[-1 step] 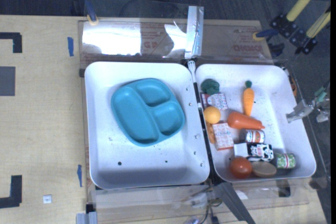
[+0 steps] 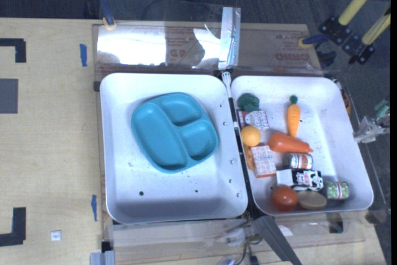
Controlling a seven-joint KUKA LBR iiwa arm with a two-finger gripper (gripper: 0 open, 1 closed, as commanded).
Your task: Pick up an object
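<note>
The shallow white bin at right of centre [image 2: 356, 152] holds a crowd of small toy groceries along its left and lower sides. The shallow white bin at left of centre [image 2: 118, 183] carries a turquoise plastic divided plate [image 2: 175, 131].

Any of the toys could serve. The small orange plastic carrot with a green tip [image 2: 293, 116] looks the easiest: it lies apart from the rest in the upper middle of the right bin, with bare floor on both sides. It is probably hollow, light and stiff, and its smooth tapered skin may slip, so closing across the thicker middle seems safest.

The larger orange-red carrot [image 2: 289, 144] touches a printed red-and-white carton [image 2: 263, 160], and the red toy tomato [image 2: 285, 197] sits pressed against a brown oval piece [image 2: 312, 200] in the lower corner, so both leave little room.

The gripper's position and opening cannot be told here.
</note>
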